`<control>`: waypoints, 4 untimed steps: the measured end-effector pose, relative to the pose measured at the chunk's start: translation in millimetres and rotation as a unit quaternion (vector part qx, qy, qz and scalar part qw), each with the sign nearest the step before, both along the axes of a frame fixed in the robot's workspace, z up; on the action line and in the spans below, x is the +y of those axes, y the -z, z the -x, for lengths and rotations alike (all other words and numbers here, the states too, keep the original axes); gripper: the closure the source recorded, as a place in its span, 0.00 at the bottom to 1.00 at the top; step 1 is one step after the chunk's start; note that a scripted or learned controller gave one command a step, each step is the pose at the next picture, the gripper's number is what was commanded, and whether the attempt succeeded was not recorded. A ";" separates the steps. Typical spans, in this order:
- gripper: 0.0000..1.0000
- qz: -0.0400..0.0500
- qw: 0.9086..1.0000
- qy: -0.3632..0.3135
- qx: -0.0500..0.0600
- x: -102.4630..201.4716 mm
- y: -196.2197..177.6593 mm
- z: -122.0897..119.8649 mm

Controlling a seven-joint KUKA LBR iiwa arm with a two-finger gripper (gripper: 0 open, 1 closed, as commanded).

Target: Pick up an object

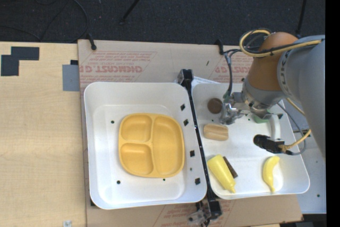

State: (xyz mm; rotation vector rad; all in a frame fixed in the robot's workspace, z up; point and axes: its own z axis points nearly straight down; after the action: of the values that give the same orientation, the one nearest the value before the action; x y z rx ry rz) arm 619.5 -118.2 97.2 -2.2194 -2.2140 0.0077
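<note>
Objects to pick from sat loose in the right bin [297,188], scattered rather than arranged, so any one was a fair target. Nearest the front edge lay a yellow mustard bottle [221,172], tilted on its side near the front-left corner, with a small dark strip [230,166] touching its right flank. Toward the front-right corner was a banana [270,173], lying well apart from the bottle. Further back, by the bin's left wall, a tan block [215,132] lay flat, and just behind it a small brown round piece [214,106] sat close to the back-left corner. A green item [260,118] peeked out from under the arm near the bin's middle; too hidden to name.

Gripper [230,112] hung low over the back-left area, just beside the tan block and the brown piece, likely lined up for one of those two. Finger spread could not be read, and nothing was visibly held.

Left bin [98,167] carried a yellow divided plate [151,145] roughly centred, apart from the action.
</note>
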 end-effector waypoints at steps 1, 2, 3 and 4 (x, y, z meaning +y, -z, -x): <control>1.00 0.000 1.000 0.001 -0.003 -3.4 -61.0 2.1; 1.00 0.001 1.000 -0.002 -0.005 3.4 -106.2 0.4; 1.00 0.000 1.000 -0.002 -0.001 49.0 -100.9 15.4; 1.00 0.000 1.000 -0.003 -0.002 100.0 -116.7 25.5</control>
State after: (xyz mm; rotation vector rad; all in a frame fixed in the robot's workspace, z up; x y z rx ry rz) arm 593.9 -18.2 213.9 -2.2154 -2.2214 0.0037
